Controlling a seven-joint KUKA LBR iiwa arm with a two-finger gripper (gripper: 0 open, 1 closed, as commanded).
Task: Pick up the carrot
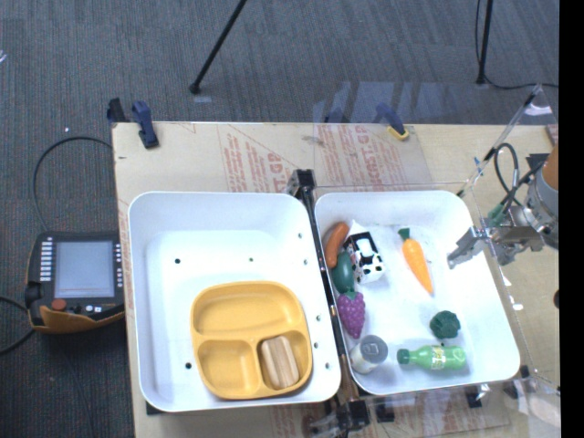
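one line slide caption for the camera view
Claw at the right bin's edge, carrot lying loose inside.

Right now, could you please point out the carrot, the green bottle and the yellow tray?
carrot (417,261): camera view, mid-body.
green bottle (435,358): camera view, its label.
yellow tray (245,310): camera view, top compartment floor.

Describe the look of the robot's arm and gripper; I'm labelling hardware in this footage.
The gripper is bare grey metal, thin and angular, ending in a narrow tip. Black cables loop above it, with a small green part by the wrist. The arm behind is grey, with a trace of orange at the frame's edge.
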